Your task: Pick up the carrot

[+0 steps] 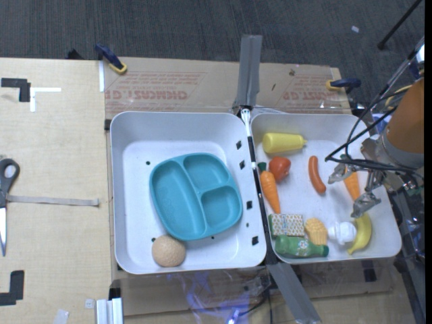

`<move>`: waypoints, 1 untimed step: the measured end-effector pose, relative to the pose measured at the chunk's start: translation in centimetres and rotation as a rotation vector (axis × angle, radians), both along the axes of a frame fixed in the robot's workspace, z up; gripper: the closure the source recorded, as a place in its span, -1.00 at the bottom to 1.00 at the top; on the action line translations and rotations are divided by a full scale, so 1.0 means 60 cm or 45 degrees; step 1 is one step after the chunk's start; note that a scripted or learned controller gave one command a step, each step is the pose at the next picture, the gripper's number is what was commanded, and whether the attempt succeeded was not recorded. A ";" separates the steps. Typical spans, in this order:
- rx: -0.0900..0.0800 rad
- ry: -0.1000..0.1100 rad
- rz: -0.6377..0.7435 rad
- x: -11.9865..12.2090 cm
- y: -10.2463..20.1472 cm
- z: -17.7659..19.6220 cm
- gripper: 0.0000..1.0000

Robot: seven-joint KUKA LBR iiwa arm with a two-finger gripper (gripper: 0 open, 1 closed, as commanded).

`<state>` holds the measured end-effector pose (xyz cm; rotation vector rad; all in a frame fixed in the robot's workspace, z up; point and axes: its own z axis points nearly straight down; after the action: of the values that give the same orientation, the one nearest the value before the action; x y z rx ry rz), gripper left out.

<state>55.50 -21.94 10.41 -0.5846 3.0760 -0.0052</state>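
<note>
Honestly, the gripper (356, 189) hangs spread open over an orange wedge (352, 184), far from the carrot (270, 190), so it could grab the wrong thing.

Two bins are sitting side by side on the table (54, 167); the left bin (128, 147) is holding a divided plate (196, 196) with a round bun (168, 251) in front of it; the right bin (324, 121) is holding the carrot (270, 190) by its left wall, a sausage (316, 174) to its right, a banana (362, 233) at the front right.
</note>
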 end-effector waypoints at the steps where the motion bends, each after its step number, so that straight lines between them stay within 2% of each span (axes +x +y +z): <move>1: -0.001 -0.009 0.003 0.004 0.002 0.018 1.00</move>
<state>55.77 -21.83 11.48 -0.5873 3.0690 -0.0088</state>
